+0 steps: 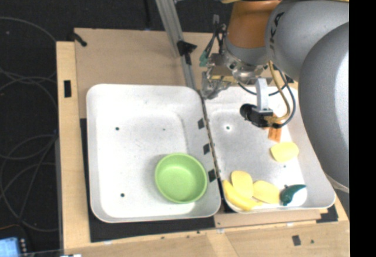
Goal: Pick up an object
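Above the right bin's [235,132] bare far end, tool [212,86] near the divider, finger state unclear.

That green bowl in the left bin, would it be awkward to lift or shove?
The green bowl looks like thin plastic, so probably light and stiff. Its smooth round rim may slip. Sitting upright on the flat left bin, it would likely slide, not tip.

Robotics lab test bench.
An industrial arm [305,32] over two white bins [117,109] on plywood, cables trailing across dark floor.
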### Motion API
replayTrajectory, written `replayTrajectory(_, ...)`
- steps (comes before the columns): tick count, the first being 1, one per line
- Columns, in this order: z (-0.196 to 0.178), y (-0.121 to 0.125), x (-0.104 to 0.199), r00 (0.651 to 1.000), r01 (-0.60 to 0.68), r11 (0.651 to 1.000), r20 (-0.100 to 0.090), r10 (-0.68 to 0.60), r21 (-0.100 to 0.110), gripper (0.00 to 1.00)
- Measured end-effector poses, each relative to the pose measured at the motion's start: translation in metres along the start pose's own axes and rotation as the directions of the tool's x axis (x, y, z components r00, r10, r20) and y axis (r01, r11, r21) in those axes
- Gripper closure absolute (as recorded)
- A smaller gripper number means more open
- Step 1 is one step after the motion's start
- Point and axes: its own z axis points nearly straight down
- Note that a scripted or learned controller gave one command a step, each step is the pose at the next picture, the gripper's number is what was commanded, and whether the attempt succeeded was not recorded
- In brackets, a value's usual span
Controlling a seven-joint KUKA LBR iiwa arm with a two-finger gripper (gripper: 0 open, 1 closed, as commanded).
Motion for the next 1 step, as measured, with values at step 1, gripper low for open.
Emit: replayTrajectory(1,-0.0023,0.0192,0.0508,1.000,0.001,1.000,-0.002,-0.001,-0.003,1.00)
